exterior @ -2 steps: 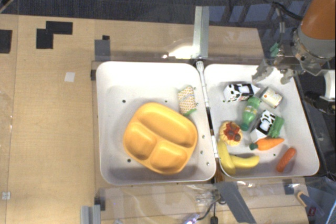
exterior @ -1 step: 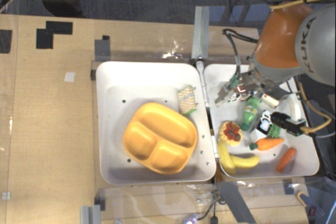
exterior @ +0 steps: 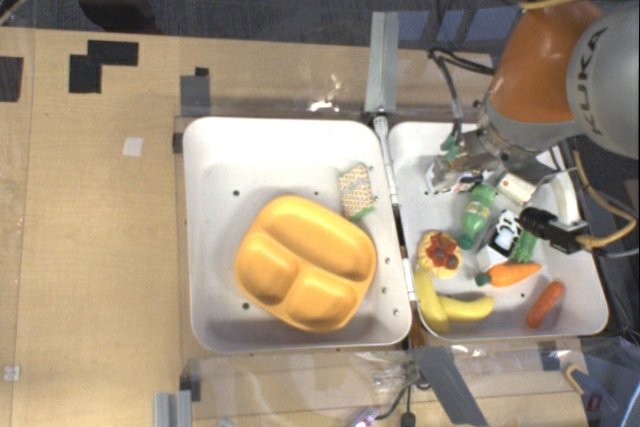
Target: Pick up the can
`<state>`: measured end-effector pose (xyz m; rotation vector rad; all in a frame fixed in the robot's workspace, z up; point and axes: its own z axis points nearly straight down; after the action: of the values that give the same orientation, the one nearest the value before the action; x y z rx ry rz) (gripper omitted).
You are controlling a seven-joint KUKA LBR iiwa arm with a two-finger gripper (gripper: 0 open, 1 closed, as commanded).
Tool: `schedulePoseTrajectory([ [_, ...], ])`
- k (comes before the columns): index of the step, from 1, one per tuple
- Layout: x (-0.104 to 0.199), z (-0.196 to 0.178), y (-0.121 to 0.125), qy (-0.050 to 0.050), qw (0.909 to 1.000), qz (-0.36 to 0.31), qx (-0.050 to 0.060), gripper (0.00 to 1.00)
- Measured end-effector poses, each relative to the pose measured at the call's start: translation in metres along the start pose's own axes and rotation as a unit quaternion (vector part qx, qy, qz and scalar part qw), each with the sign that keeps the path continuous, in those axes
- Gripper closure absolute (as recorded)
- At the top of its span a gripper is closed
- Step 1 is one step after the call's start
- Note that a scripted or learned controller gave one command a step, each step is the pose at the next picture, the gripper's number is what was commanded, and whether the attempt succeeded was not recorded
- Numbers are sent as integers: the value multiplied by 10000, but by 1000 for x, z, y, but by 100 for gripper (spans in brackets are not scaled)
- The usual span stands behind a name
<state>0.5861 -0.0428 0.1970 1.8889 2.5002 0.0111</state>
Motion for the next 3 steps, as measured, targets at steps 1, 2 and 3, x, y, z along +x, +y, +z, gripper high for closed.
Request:
schedulePoseTrajectory([
  [1, 19, 8, 79, 5, 9970, -770, 19, 100],
  [2, 39, 11, 17, 10, 9605, -2783, 14, 100],
  [3, 31, 10, -36, 9, 9269, -3752, 12, 100],
])
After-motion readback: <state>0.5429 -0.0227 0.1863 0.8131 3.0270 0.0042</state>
